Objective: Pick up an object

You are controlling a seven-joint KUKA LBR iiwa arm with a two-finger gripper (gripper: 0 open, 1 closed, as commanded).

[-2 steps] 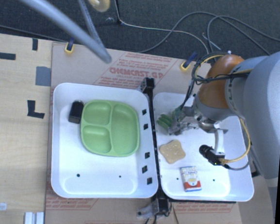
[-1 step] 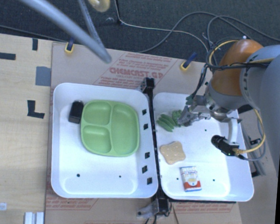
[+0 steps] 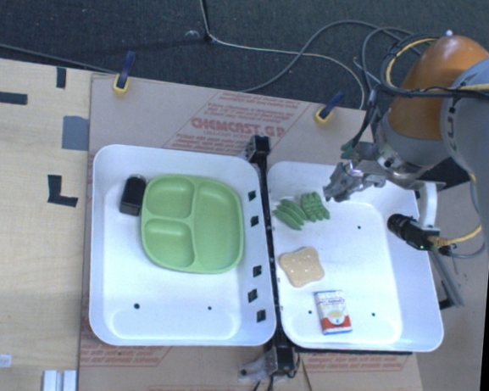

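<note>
So far nothing is lifted: the claw (image 3: pixel 344 184), its grip state unclear, hovers upper right near the green beans (image 3: pixel 302 210).

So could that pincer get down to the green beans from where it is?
Probably yes. The pincer hangs just beside the green beans in the right bin, with nothing lying on them; the slice of bread and the small box lie apart, nearer the camera.
</note>
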